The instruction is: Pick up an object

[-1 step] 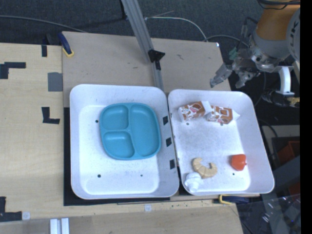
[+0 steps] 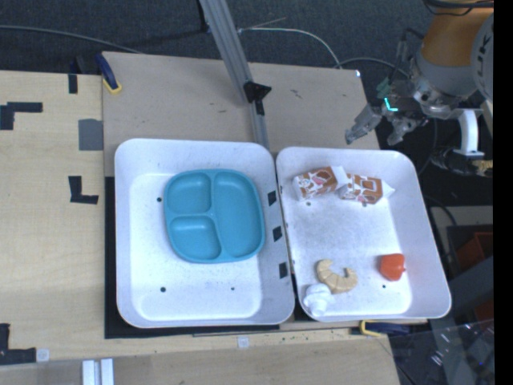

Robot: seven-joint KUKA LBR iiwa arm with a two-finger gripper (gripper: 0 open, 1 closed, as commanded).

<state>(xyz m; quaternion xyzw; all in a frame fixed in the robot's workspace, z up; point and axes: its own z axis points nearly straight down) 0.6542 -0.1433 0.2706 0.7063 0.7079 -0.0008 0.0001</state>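
Landmark: right bin (image 2: 417, 215), shallow white plastic, rounded corners, faintly speckled floor.

Contents of right bin:
- Crumpled snack packet (image 2: 341, 185), brown, red and white, glossy wrinkled film; lies along the bin's far wall, stretched lengthwise, touching or nearly touching that wall.
- Croissant-shaped toy (image 2: 336, 275), tan, curved, matte; near the bin's front wall, left of centre.
- Small white lump (image 2: 317, 298), soft-looking, rounded; at the front-left corner, just beside the croissant. Cannot tell whether they touch.
- Small red-orange block (image 2: 392, 266), smooth, squat; near the bin's right wall, well apart from the croissant.

Middle of the bin floor is bare; open room between packet and the front items.

Left bin (image 2: 136, 215), same white plastic, butts against the right bin's left wall. Holds a teal divided plate (image 2: 214, 215), smooth, rounded-square, three compartments, sitting toward the far half.

Tool (image 2: 383, 127): outside the right bin, beyond its far-right corner, over the tabletop (image 2: 160, 95) edge. Two dark fingers splayed apart, wide stance, nothing between them. Grey wrist with orange band above.

A slanted grey metal rail (image 2: 228, 42) crosses the tan tabletop beyond the seam between bins.
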